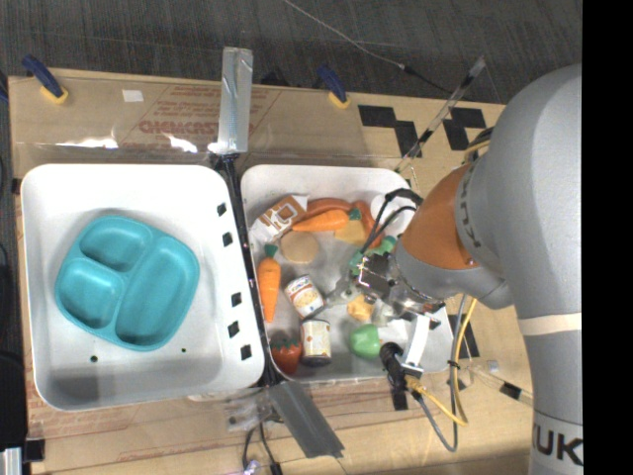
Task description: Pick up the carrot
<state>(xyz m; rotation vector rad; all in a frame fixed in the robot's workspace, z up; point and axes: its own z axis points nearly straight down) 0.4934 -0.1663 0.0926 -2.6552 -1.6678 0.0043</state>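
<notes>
A small orange carrot (269, 285) with a green top lies upright along the left wall of the right bin (326, 174). A second, longer orange carrot-like piece (318, 222) lies across the bin's back part, beside a reddish sausage (327, 207). My gripper (368, 273) hangs over the middle-right of this bin, below the orange wrist band, to the right of the small carrot and apart from it. Its dark body hides what is under it. Nothing shows held in it.
Around the gripper lie two small cans (304, 296) (316, 341), a beige round piece (300, 248), a green pear (365, 340), a yellow chunk (359, 311), a red tomato (286, 356) and a brown packet (282, 214). The left bin (49, 364) holds a teal divided plate (127, 280).
</notes>
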